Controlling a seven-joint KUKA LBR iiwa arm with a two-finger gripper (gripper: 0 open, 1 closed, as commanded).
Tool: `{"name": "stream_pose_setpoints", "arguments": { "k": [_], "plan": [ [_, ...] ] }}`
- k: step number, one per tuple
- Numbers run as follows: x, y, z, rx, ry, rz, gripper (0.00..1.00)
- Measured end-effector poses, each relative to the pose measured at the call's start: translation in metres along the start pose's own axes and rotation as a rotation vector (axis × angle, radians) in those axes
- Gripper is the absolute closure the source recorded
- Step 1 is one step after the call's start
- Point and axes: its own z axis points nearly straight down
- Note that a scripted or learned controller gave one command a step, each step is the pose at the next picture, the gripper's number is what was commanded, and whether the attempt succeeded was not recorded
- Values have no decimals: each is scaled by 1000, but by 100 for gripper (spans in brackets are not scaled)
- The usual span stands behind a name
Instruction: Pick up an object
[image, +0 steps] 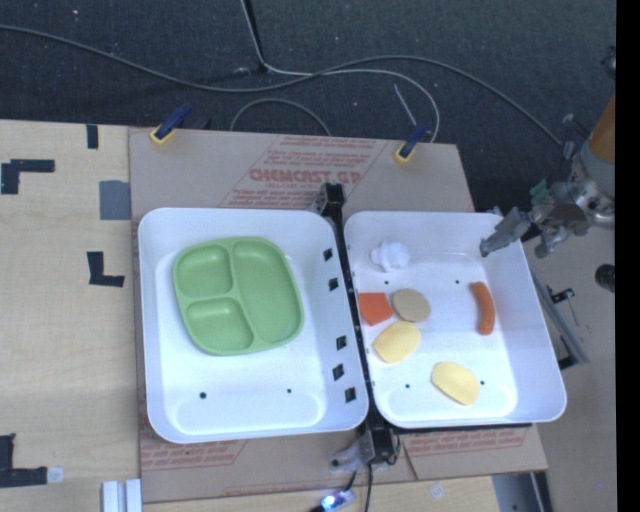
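The right bin (520, 400) holds several small items. A white crumpled piece (390, 255) lies near its back left. An orange block (374, 308), a tan oval (410, 305) and a yellow lump (397, 342) cluster at the left side. Another yellow lump (455, 382) lies near the front, and an orange-red sausage (484, 307) lies toward the right wall. My gripper (518, 244) hovers over the bin's back right corner, above and behind the sausage. It is open, with nothing between its fingers.
The left bin (160, 390) holds a green divided plate (238, 295). Both bins rest on a cardboard sheet (300, 165) clamped at the back. Black clips (340, 345) line the seam between the bins. Cables run across the dark floor behind.
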Motion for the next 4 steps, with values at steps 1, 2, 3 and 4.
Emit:
{"name": "stream_pose_setpoints", "arguments": {
  "k": [1, 2, 3, 4],
  "plan": [
    [1, 2, -8, -13, -3, -4, 0],
    [6, 11, 51, -8, -2, -6, 0],
    [-1, 16, 110, -9, -3, -4, 0],
    [5, 13, 155, -9, -3, -5, 0]
  ]
}}
